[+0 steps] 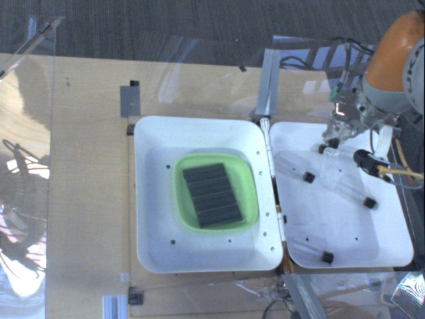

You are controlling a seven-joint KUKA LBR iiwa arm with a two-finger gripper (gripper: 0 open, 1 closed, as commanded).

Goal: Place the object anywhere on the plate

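Two white bins, side by side on the bench, seen from the one overhead camera. Left bin [149, 198]: holds a green plate [249, 198], and on that plate lies a dark ribbed block [212, 195], flat, near the plate's middle, slightly turned. Task status, as judged: the object appears already placed, resting wholly within the plate's rim; little seems left beyond the arm drawing clear. Right bin [345, 238]: several clear tubes with dark caps [335, 175] lie scattered on its floor. Gripper [334, 140]: at the far edge of the right bin, below the grey wrist and orange band; nothing shows between its tips, and whether they stand apart or together cannot be told. The block lies well apart from the gripper, to its left and nearer.
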